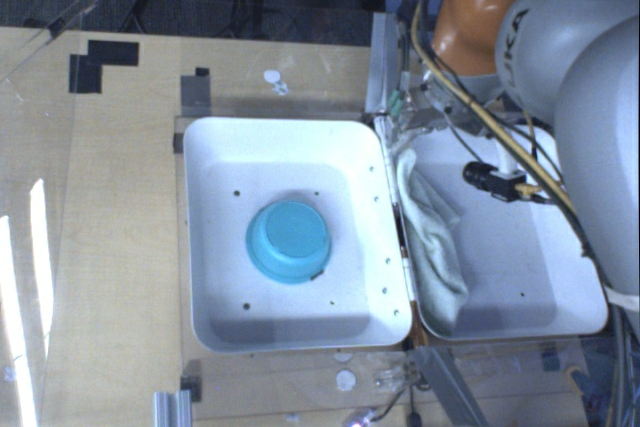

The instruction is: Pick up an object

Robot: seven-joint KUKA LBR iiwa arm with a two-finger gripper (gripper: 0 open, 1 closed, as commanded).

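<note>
A light blue bowl (289,241) lies upside down in the middle of the left bin (215,315). A pale grey-green cloth (432,233) is crumpled along the left wall of the right bin (540,300). My gripper (408,118) hangs at the far left corner of the right bin, just above the top end of the cloth. The grey arm and its orange band (478,10) cover the bin's far right part.
Black cables and a connector (492,178) dangle from the wrist over the right bin. The wall between the two bins (398,235) runs just left of the cloth. Wooden benchtop (90,245) spreads to the left.
</note>
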